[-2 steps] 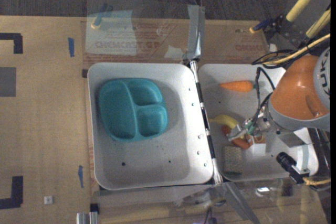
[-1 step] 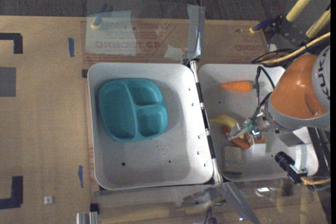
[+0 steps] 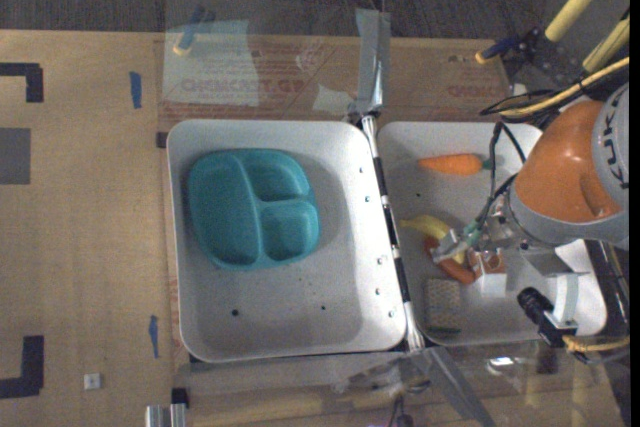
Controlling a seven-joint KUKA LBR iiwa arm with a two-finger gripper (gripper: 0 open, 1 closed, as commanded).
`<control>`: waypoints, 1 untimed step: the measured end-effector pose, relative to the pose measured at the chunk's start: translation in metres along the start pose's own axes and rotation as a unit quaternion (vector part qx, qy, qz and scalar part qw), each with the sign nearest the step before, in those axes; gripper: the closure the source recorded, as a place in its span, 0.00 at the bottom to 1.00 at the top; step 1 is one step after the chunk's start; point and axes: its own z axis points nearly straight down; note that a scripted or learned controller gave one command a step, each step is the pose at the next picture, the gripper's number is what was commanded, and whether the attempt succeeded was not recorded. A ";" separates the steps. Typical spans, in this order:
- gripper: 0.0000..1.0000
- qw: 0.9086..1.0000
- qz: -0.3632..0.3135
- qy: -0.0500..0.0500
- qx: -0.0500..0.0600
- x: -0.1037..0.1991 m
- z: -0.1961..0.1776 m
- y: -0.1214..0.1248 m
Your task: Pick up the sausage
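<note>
Two bins | left bin [image 3: 200,315]: teal plate [image 3: 253,207] | right bin [image 3: 400,140]: carrot [image 3: 452,165], banana [image 3: 425,226], sausage [image 3: 455,270]

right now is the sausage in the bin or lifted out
In the bin. The sausage lies on the floor of the right bin beside the banana, with the gripper low over it; a grasp cannot be told.

Red sausage [image 3: 455,270] — right bin [image 3: 440,325], lying flat.
</note>
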 end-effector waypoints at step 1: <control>0.00 0.994 -0.109 -0.005 0.001 0.002 0.000 -0.007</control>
